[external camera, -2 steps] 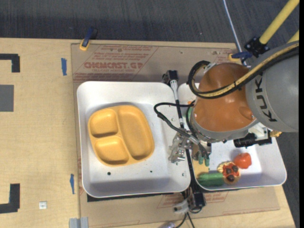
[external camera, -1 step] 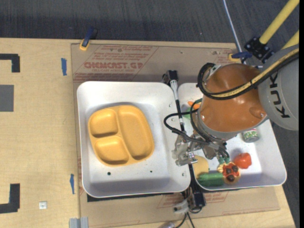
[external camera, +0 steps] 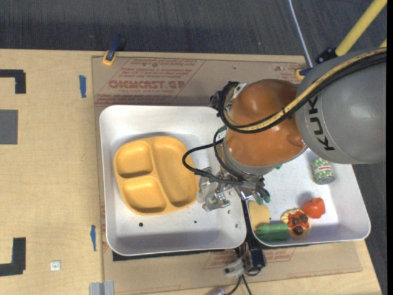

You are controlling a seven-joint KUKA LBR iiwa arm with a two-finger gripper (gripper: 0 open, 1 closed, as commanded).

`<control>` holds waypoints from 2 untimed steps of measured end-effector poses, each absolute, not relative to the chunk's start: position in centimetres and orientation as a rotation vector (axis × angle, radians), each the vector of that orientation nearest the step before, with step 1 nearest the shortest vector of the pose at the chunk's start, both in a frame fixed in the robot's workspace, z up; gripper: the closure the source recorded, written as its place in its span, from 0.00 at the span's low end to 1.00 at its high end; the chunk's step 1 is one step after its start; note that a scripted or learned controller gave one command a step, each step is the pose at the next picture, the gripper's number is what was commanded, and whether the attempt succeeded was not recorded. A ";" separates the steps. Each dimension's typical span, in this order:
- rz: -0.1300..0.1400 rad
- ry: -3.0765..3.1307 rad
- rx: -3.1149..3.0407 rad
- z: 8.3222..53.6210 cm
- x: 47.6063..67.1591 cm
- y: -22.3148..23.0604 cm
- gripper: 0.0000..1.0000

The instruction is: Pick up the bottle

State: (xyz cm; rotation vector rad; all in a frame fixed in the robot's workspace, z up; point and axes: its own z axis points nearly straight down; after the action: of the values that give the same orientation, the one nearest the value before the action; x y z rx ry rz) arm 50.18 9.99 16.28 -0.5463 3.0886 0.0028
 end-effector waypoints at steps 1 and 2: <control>0.001 3.042 -0.761 18.5 49.3 6.8 1.00; 0.003 3.000 -0.912 15.0 56.0 13.8 1.00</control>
State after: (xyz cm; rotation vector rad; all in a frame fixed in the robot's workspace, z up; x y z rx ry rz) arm 55.98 13.81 14.95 -0.9119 2.9997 0.0034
